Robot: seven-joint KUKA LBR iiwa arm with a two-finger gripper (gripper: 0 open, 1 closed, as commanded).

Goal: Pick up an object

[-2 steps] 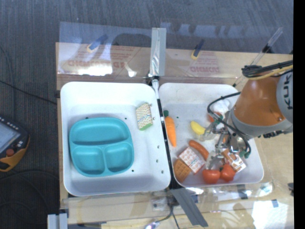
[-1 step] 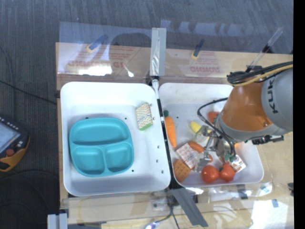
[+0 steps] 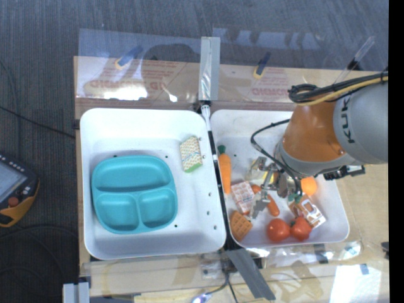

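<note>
My end effector (image 3: 273,188) hangs low in the right bin (image 3: 328,229), over a cluster of toy food; whether it is clenched, released or grasping anything I cannot tell; a small packet (image 3: 242,195) lies just beside it on the left, a carrot (image 3: 224,170) stands along the bin's left wall, a waffle (image 3: 239,225) sits near the front, two tomatoes (image 3: 289,230) rest at the front right; the left bin (image 3: 126,122) on the surface holds a teal divided plate (image 3: 134,192) and a small sponge (image 3: 190,153).
</note>
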